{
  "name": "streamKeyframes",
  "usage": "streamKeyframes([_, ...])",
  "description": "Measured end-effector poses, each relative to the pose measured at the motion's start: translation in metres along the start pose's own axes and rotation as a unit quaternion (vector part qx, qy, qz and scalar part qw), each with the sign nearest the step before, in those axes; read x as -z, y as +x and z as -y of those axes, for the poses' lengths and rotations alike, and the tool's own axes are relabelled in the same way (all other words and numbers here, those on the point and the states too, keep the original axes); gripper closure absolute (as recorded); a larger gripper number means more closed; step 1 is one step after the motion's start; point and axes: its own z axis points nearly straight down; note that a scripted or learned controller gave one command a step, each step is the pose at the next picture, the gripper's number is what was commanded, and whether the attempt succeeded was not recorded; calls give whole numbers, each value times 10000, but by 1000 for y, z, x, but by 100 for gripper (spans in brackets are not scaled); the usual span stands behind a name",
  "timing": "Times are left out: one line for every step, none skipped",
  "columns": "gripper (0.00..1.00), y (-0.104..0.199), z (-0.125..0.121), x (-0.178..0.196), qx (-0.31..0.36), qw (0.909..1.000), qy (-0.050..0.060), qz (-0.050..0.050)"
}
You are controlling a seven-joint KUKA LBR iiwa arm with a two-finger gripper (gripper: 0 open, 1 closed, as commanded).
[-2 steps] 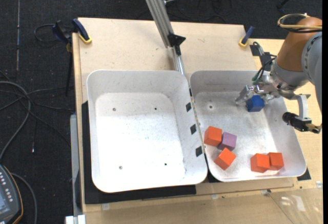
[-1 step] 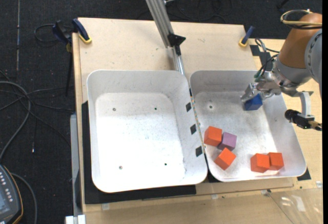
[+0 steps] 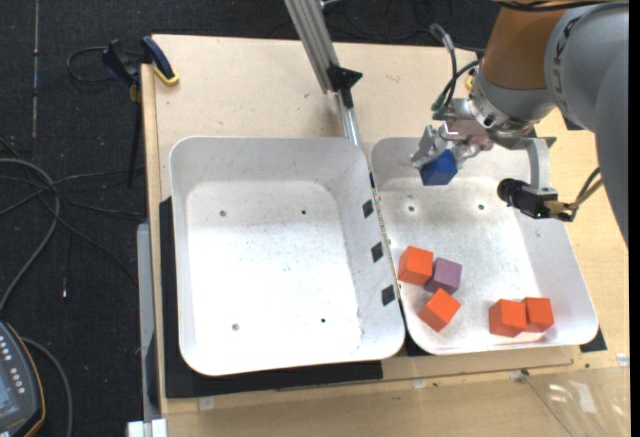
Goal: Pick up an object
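Observation:
My gripper (image 3: 437, 153) hangs over the far left part of the right bin (image 3: 480, 215), shut on a blue block (image 3: 438, 169) that sits between its fingers, lifted above the bin floor. Lower in the same bin lie an orange block (image 3: 416, 265), a purple block (image 3: 446, 274) touching it, another orange block (image 3: 439, 309), and two orange blocks (image 3: 520, 315) side by side near the front right corner.
The left bin (image 3: 265, 245) sits beside the right one, sharing a raised middle rim with black marks. A slanted metal rail (image 3: 305, 10) runs from the top down to the bins' far junction. A clamp (image 3: 150, 60) lies at the bench's far left corner.

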Motion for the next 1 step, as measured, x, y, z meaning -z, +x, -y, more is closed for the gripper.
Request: streamKeyframes([100,73,-7,-4,-2,10000,28,-3])
